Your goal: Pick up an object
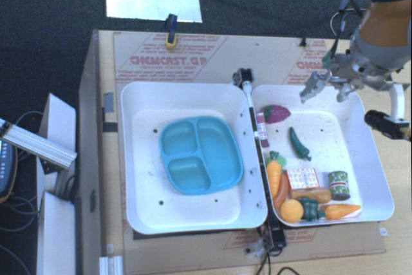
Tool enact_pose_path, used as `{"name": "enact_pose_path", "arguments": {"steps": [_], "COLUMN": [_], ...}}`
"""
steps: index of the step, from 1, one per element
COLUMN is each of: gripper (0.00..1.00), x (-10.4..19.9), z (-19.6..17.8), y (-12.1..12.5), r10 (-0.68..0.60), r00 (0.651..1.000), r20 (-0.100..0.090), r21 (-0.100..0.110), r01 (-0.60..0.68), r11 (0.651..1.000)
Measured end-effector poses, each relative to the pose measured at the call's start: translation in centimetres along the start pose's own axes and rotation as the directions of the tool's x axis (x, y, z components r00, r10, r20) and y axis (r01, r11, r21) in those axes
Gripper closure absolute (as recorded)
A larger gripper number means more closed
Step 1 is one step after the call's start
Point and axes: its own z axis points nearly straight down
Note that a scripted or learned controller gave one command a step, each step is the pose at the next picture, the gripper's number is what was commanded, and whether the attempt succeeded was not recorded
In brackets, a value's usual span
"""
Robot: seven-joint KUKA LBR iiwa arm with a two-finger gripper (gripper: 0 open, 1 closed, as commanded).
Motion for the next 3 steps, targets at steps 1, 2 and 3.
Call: {"name": "enact_pose_path", "arguments": {"steps": [1, 2, 3], "gripper": [0.00, 0.00, 1.00], "x": [-2.4, -1.2, -1.2], "z": [8.9, 18.7, 17.6], "y": [-3.0, -3.4, -3.3], "r10": [0.002, 0.002, 0.002], "r00": [1.000, 1.000, 1.000], "r20": [0.000, 0.000, 0.000], "r21": [0.002, 0.000, -0.002], "r01": [-0.002, -0.002, -0.002], "r11": [1.000, 1.000, 1.000]}}
